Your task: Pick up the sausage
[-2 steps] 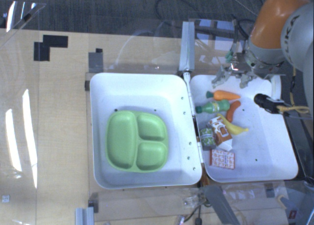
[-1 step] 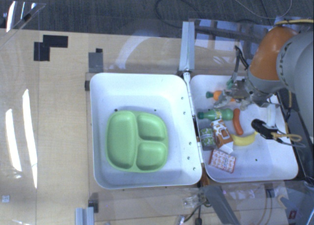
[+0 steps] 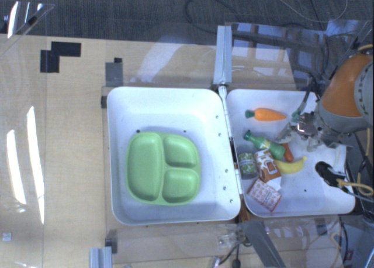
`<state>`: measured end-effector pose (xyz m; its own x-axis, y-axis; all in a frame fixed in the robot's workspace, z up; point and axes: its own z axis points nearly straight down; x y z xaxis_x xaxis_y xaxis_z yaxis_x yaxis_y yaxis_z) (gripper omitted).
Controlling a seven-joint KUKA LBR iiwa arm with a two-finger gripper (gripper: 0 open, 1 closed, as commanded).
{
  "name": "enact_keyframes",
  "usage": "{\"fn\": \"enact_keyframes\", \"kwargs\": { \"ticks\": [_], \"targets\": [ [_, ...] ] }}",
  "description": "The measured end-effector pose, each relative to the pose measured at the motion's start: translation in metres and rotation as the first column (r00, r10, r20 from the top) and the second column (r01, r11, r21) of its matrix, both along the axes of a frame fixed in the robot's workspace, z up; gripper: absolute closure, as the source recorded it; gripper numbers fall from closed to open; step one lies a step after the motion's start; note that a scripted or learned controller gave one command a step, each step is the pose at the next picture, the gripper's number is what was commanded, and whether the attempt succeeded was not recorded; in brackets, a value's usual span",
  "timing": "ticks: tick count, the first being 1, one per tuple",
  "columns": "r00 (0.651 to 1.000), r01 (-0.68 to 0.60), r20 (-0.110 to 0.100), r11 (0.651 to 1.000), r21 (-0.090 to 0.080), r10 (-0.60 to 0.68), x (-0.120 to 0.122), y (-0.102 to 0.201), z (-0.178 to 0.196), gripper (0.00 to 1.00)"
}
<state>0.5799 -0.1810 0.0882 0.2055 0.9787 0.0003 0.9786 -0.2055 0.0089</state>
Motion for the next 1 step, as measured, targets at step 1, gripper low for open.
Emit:
{"fn": "enact_keyframes", "kwargs": {
  "ticks": [1],
  "targets": [
    [1.0, -0.003, 0.01, 1.0, 0.001, 0.003, 0.0038, 0.0021, 0.0131, 1.0]
  ]
}}
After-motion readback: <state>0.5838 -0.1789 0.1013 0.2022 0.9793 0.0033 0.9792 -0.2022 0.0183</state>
